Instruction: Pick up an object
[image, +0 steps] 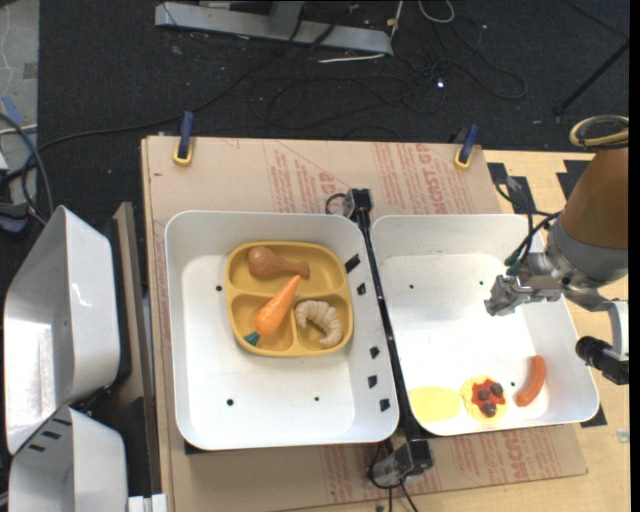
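My gripper (503, 298) hangs over the right bin (440, 240), near its right side, on the grey arm with the orange band. Nothing shows between its fingers. Below it, at the bin's front, lie an orange sausage (530, 381), a small round piece with dark red berries (487, 396) and a flat yellow piece (435, 404). The left bin (200, 330) holds a yellow divided plate (237, 320) with a brown drumstick (277, 263), an orange carrot (277, 306) and a pale shrimp (320, 319).
The two bins stand side by side on a cardboard sheet (290, 170) held by yellow clamps at the back. A black divider strip (375, 310) runs between the bins. White containers (55, 310) stand at the far left.
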